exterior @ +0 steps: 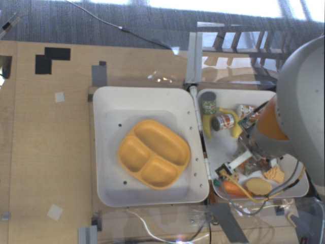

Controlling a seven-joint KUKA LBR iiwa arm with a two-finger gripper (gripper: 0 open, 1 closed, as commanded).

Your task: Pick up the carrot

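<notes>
We're eyeing carrot [234,188] at 7 o'clock in right bin [228,93]. It's looking light, stiff, a bit slick, so we're aiming mid-body, across width. Gripper [251,155] hovering nearby, can't tell if spread or pinched.

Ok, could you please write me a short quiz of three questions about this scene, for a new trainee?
1. Multiple choice: what lies in the left bin?
A) a banana
B) a yellow divided plate
C) a can
2. True or false: the carrot lies on the yellow divided plate.
3. Fill in the missing word: the arm reaches over the ____ bin.

Key
1. B
2. False; it lies in the right bin, at that bin's near end.
3. right
</notes>
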